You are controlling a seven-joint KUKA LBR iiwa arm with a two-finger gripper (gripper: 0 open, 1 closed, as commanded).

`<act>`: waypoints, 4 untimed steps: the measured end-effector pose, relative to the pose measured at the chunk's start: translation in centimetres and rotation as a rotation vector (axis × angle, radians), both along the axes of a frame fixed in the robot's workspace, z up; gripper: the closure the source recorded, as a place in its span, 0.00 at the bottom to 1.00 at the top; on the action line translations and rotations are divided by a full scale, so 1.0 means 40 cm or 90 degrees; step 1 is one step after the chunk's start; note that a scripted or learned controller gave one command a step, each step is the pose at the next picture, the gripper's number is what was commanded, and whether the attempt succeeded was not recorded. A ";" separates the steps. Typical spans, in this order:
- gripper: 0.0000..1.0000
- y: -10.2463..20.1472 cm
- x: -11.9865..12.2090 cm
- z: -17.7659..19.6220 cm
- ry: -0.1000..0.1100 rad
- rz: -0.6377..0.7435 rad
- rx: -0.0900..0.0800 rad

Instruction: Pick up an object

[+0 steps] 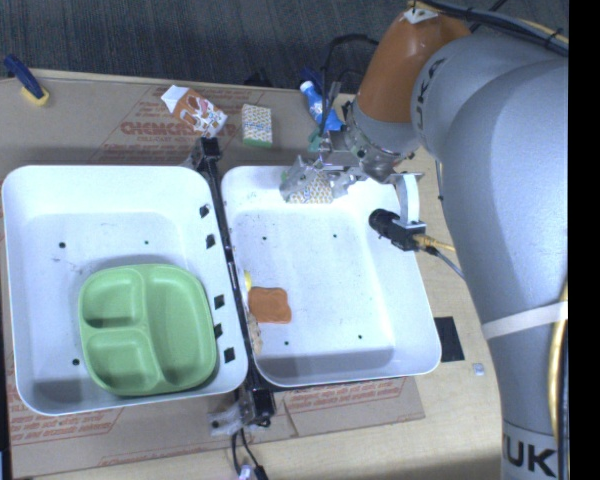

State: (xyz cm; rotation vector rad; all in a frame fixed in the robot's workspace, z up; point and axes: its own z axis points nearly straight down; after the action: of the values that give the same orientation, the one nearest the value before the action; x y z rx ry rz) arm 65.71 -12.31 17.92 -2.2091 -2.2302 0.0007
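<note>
The gripper (315,173) hung over the far rim of the right bin (410,298), close to that bin's far left corner, with the grey arm (500,148) and its orange band (405,53) reaching in from the right side of the bench (110,133). Between its metal fingers sat a small pale, speckled object (312,190), pressed against or just above the bin's far wall; the fingers looked closed on it, though the view there was cluttered and the contact was hard to make out with certainty. A black fitting (392,226) with a cable stuck out from the wrist over the bin's right side. On the floor of the right bin, near its left wall and toward the near edge, lay a small orange-brown block (270,305), well apart from the gripper. The left bin (40,208) carried a green divided tray (145,326) in its near half, lying flat with three compartments. On the bench behind the bins, along its far edge, lay a crumpled orange-and-white wrapper (192,111), a small pale green square packet (257,125) just right of it, and a blue item (316,101) near the gripper. A blue-and-yellow clip (26,80) sat at the bench's far left corner.
</note>
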 end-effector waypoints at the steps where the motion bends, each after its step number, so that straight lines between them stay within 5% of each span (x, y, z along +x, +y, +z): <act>1: 1.00 0.001 0.001 0.026 0.000 0.003 0.000; 2: 1.00 -0.076 -0.001 0.097 -0.001 -0.004 -0.001; 3: 1.00 -0.073 0.000 0.122 -0.001 0.000 -0.001; 4: 1.00 -0.222 -0.002 0.119 -0.001 -0.004 -0.002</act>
State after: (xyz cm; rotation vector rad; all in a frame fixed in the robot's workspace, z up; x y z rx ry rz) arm 65.64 -21.18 22.70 -2.2184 -2.2257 0.0015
